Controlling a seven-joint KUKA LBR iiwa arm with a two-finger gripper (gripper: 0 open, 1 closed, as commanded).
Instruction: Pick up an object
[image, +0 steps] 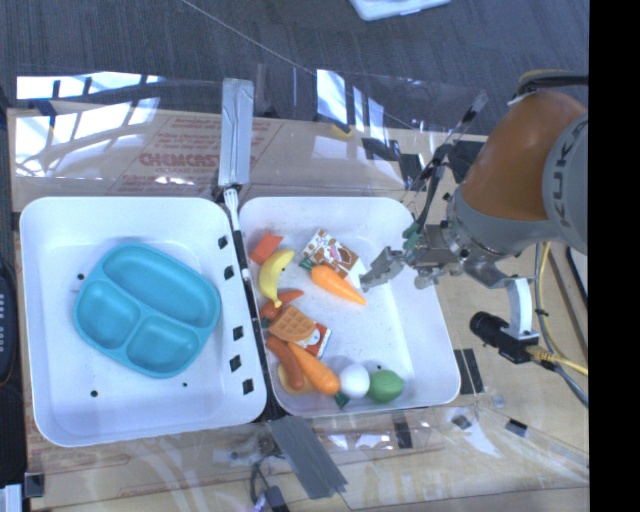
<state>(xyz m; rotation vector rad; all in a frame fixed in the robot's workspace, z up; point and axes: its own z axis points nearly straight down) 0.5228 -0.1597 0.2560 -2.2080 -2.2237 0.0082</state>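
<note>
Arm cut off at right edge.

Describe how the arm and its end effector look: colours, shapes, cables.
The arm is bulky and rounded, with a glossy orange band above a grey wrist housing bearing dark lettering. The end effector is a small grey metal assembly with slim fingers. A black cable runs along it; yellow and black cables loop below, beside a black cylindrical fitting on a white bracket.

arm: grey | orange band | yellow and black cables | metal gripper
</note>
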